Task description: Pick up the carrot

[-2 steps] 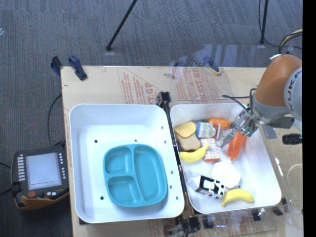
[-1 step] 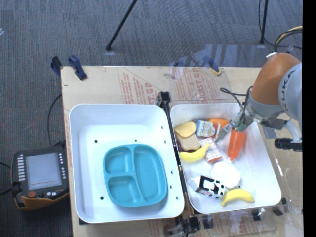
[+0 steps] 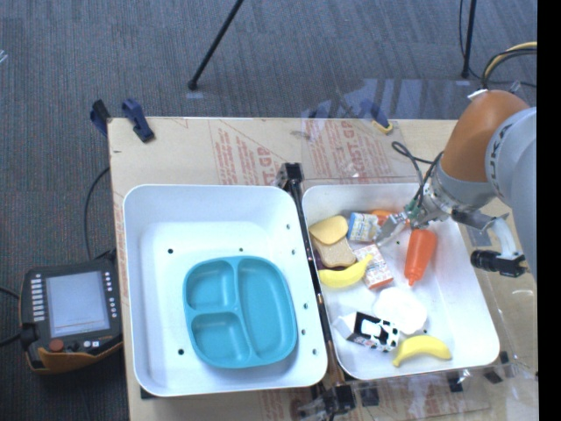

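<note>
The carrot (image 3: 420, 254) is seen in the right bin (image 3: 478, 323), toward that bin's far right part, lying apart from the clutter along the bin's left side: a bread slice (image 3: 331, 239), a small carton (image 3: 361, 226) and a banana (image 3: 344, 274). Its long axis is set nearly upright in the view, running from the bin's far edge toward the near edge, with the narrow end farthest away. The pincer (image 3: 405, 217) is found just beyond that narrow end, slightly to its left, so the carrot lies on the near side of the pincer. Whether the pincer is released or clenched cannot be told, as its tip is too small and dark. The carrot is judged not yet grasped. A blue plate (image 3: 238, 310) rests in the left bin (image 3: 140, 235).
</note>
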Motion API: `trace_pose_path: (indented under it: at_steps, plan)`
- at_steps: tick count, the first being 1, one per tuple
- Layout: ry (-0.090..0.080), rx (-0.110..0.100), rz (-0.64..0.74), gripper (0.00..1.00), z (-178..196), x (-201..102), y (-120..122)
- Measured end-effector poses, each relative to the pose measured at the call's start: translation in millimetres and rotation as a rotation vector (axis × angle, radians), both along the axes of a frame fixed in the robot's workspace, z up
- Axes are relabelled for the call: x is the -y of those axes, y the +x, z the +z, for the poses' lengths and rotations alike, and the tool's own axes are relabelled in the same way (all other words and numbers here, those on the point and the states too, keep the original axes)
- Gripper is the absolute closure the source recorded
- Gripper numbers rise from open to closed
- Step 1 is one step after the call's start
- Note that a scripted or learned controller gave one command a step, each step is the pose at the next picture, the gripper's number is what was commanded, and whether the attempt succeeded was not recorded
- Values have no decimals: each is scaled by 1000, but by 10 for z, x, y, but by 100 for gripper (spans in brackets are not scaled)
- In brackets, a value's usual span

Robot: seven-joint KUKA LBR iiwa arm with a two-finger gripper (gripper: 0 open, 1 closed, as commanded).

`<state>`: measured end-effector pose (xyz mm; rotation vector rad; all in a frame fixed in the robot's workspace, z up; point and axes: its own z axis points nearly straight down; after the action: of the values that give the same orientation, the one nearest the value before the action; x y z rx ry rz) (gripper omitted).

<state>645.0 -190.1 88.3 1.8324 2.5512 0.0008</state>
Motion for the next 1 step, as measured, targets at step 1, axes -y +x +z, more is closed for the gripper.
trace_pose_path:
  at_steps: [1]
  plan:
    - [7, -11, -226, 0, -13, 162, -8]
